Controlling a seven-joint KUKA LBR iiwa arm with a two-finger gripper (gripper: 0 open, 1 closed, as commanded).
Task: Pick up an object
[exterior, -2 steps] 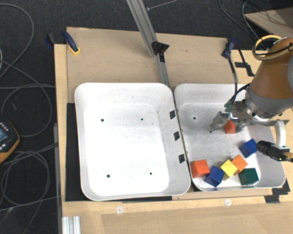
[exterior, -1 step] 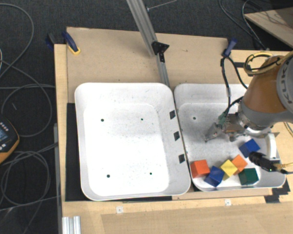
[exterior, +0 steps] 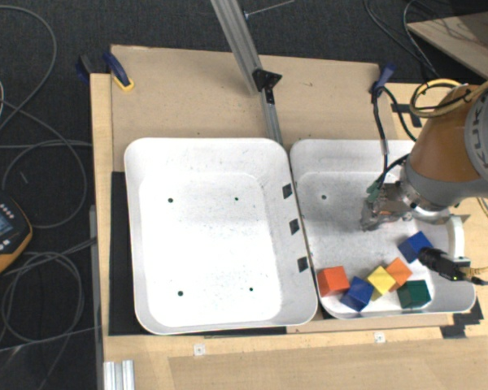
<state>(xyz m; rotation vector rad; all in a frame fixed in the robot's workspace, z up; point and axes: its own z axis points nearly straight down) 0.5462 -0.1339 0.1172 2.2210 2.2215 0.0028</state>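
Observation:
Several small blocks lie along the front edge of the right bin (exterior: 333, 177): an orange block (exterior: 334, 279), a blue block (exterior: 359, 292), a yellow block (exterior: 381, 279), a second orange block (exterior: 399, 270), a green block (exterior: 414, 295) and another blue block (exterior: 415, 244). My gripper (exterior: 378, 216) hangs low over the middle of the right bin, behind the blocks and a short way left of the far blue block. Nothing shows between its fingers.
The left bin (exterior: 146, 169) sits beside the right one, with black clips on the shared rim. A metal pole (exterior: 244, 47) slants up from behind the bins. Cables trail on the floor at left and by the arm at right.

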